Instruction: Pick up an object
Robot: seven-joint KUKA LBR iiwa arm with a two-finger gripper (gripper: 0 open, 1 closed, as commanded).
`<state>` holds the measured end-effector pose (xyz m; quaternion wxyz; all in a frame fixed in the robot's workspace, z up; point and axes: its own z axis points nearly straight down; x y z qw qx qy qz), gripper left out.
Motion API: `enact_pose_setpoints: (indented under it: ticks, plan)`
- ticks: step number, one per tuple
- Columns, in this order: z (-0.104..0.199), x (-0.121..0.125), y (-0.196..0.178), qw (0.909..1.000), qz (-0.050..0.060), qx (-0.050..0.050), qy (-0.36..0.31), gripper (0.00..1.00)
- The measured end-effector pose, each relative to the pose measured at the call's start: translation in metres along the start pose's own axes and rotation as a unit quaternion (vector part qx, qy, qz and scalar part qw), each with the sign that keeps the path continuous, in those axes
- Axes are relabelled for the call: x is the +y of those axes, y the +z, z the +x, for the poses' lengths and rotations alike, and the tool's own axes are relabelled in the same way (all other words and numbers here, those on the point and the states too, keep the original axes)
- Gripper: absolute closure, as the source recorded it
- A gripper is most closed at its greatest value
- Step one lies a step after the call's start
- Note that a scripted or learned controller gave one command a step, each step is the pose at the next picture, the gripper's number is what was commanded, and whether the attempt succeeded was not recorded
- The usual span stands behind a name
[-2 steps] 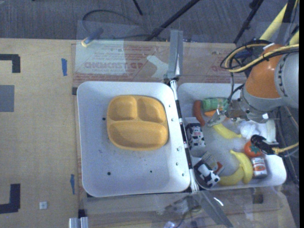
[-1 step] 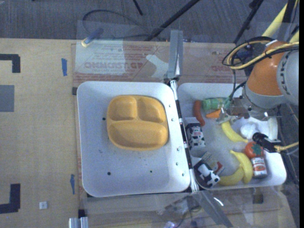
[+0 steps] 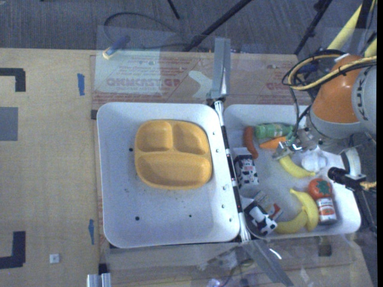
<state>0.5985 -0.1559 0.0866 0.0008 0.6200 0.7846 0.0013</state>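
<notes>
- Two shallow white bins are carried side by side on the surface (image 3: 48, 160); the left bin (image 3: 114, 208) is taken up by a yellow compartment plate (image 3: 173, 153) lying towards its far edge.
- The right bin (image 3: 353, 220) is crowded with small objects.
- A green bottle (image 3: 272, 130) is laid along the far edge of the right bin, with an orange carrot-like piece (image 3: 273, 142) just beside it and a red sausage-shaped piece (image 3: 249, 142) near the far-left corner.
- A black-and-white cow figure (image 3: 246, 171) is seen by the left edge of that bin, and a second black-and-white toy (image 3: 262, 217) at its near-left corner.
- One banana (image 3: 295, 167) is laid near the middle, another banana (image 3: 302, 214) along the near edge, and a red-topped jar (image 3: 323, 199) just beside the latter, towards the right edge.
- The arm (image 3: 341, 100) is reached in over the far-right part of the right bin; the claw (image 3: 291, 146) is lowered just above the middle banana, next to the carrot-like piece.
- Whether the claw is released or clenched cannot be told, and nothing is seen gripped in it.
</notes>
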Motion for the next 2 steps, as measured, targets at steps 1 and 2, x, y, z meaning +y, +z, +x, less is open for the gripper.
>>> enact_pose_setpoints:
  ticks: [1, 2]
  plan:
    - [0.082, 0.04, -0.144, 0.9991, 0.0, -0.001, -0.042, 1.0]
    - [0.117, 0.09, -0.179, 1.0, 0.0, -0.001, 0.006, 1.0]
